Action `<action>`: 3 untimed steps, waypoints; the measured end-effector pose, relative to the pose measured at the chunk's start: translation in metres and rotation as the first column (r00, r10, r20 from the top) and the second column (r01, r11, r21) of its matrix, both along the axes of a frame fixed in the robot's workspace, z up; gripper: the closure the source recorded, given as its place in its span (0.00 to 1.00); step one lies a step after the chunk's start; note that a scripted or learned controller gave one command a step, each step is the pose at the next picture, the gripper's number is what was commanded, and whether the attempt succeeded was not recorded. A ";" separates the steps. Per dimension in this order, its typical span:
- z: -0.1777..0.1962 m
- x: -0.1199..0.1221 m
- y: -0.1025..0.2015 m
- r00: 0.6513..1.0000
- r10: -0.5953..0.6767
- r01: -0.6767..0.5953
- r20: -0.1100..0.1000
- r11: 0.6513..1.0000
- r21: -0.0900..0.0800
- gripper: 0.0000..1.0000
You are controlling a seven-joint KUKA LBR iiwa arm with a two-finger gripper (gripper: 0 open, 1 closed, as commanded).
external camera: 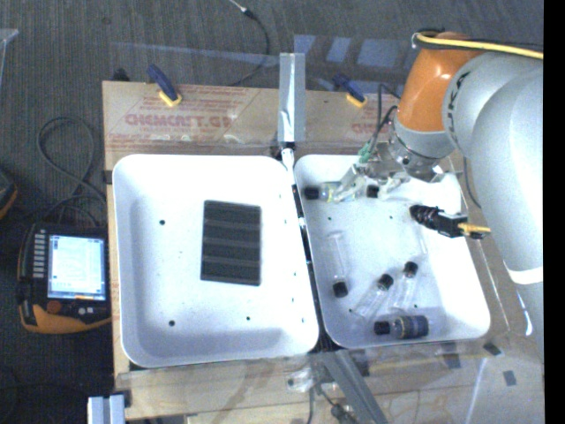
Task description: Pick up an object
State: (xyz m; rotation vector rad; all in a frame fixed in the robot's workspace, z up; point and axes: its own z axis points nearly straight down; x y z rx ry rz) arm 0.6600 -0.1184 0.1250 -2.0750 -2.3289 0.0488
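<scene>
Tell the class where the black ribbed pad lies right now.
In the camera view, the black ribbed pad lies flat near the middle of the left bin, apart from the capped vials in the right bin.

red lettering on the brown board (190, 120) is too blurred to read.

The left bin (146, 237) has room on every side; only a flat black pad (232, 242) lies in its middle. The right bin (380, 232) is tighter. Clear vials (385, 283) and a dark vial (403, 327) crowd its near side, a long vial (338, 253) lies by the left wall, and a corner vial (320, 192) lies far left. The arm (499, 148) overhangs its far right. Its centre floor is bare.
</scene>
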 end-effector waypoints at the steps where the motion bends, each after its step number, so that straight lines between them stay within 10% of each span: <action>1: -0.035 0.002 0.010 0.997 0.080 -0.080 0.005 0.997 0.007 0.00; 2: -0.028 0.001 0.008 0.996 0.087 -0.087 0.003 0.996 0.002 1.00; 3: -0.027 0.003 0.009 0.996 0.088 -0.088 0.010 0.996 0.002 0.00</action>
